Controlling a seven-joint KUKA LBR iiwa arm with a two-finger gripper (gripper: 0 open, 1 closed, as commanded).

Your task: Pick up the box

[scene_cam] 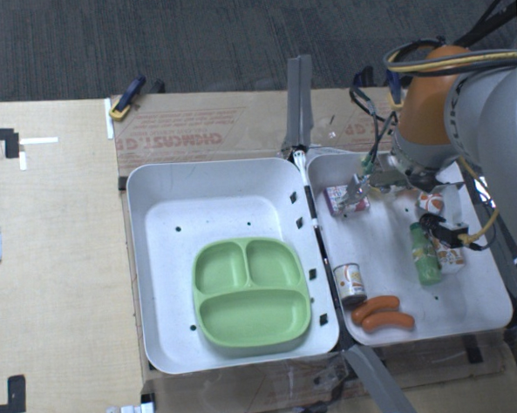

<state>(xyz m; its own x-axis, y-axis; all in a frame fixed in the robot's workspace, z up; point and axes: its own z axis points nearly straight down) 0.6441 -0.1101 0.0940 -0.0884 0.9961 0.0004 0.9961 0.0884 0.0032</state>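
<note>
In the right bin (475, 319) | gripper (359, 195) directly over box (337, 198), touching | gripper's opening: cannot tell

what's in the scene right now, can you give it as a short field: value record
left bin: holds a green divided plate
right bin: holds the box, a can, two sausages, a green bottle
box: purple and white, far left corner of right bin
gripper: down at the box's right edge
can: lying near the bin's left wall
sausages: orange, side by side at near edge
green bottle: lying right of centre
box lifted: not yet
</note>
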